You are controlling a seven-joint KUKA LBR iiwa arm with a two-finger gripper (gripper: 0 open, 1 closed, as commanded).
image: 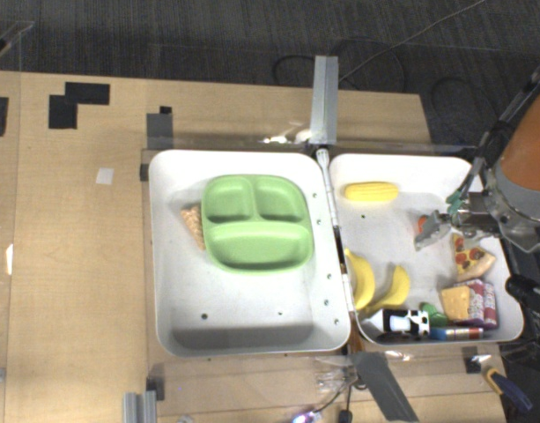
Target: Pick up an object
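— Grey arm (525, 192) reaches in from the right, and our gripper (437, 227) hangs over the right bin (402, 167). Are we holding anything?

— We see nothing between its fingers, and we cannot tell if they stand apart or together.

— So the pick is not yet done?

— We judge so. Banana (375, 282), corn cob (370, 192) and pizza slice (472, 260) lie loose; the green plate (255, 221) sits in the left bin (177, 245).

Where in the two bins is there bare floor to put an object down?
Left bin: a free strip in front of the green tray. Right bin: bare middle between corn, bananas and gripper. Its near right corner is crowded.
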